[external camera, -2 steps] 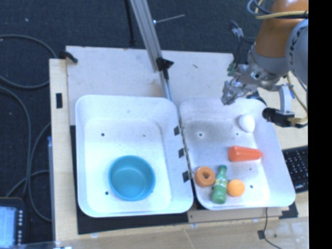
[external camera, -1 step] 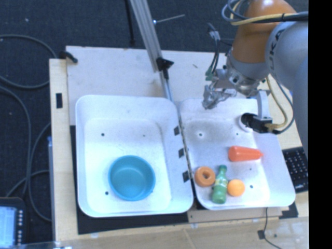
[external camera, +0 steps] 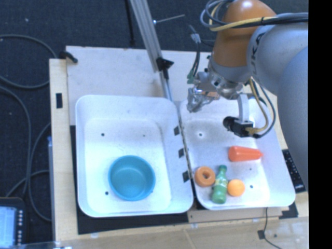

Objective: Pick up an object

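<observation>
My gripper [external camera: 195,104] hangs over the far left corner of the right bin [external camera: 207,134], with nothing visible between its fingers. Several objects lie in that bin's near half: an orange carrot [external camera: 245,153] at the right, an orange ring [external camera: 205,176] at the left, a green bottle [external camera: 220,185] beside the ring, and an orange ball [external camera: 236,188] next to the bottle. All of them lie well below and to the right of the gripper. A blue bowl [external camera: 132,177] sits in the left bin [external camera: 104,123].
A slanted metal post [external camera: 148,35] rises behind the bins, ending near the divider between them. Black cables [external camera: 21,87] lie on the dark floor to the left. The arm's bulk [external camera: 275,71] covers the right bin's far right side.
</observation>
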Motion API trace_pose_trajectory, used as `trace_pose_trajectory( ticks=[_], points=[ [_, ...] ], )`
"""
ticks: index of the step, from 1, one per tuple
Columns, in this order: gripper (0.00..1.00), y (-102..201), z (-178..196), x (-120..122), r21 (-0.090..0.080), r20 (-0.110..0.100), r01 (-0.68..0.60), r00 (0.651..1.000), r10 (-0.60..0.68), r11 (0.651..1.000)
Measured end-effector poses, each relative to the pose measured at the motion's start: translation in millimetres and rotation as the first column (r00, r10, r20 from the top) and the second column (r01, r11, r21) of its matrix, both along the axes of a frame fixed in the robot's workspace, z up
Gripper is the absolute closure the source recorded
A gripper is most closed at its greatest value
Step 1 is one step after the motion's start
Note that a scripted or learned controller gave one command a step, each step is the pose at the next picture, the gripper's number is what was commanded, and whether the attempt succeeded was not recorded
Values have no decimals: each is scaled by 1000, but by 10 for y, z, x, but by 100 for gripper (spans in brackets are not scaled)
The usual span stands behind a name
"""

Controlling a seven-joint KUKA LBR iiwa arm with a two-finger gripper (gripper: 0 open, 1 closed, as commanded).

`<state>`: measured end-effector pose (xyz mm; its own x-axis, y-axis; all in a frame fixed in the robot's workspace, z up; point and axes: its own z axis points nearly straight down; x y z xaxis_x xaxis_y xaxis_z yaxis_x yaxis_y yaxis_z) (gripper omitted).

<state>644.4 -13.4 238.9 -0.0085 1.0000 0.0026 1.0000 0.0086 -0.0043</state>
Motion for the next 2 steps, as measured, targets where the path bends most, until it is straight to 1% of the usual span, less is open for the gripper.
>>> trace_pose_trajectory(
  ticks=[1,2],
  points=[
    [100,593,2,-118,-1,-2,-1,1000,1,1000],
    [100,1012,-24,-245,-1,-3,0,1000,0,1000]
  ],
)
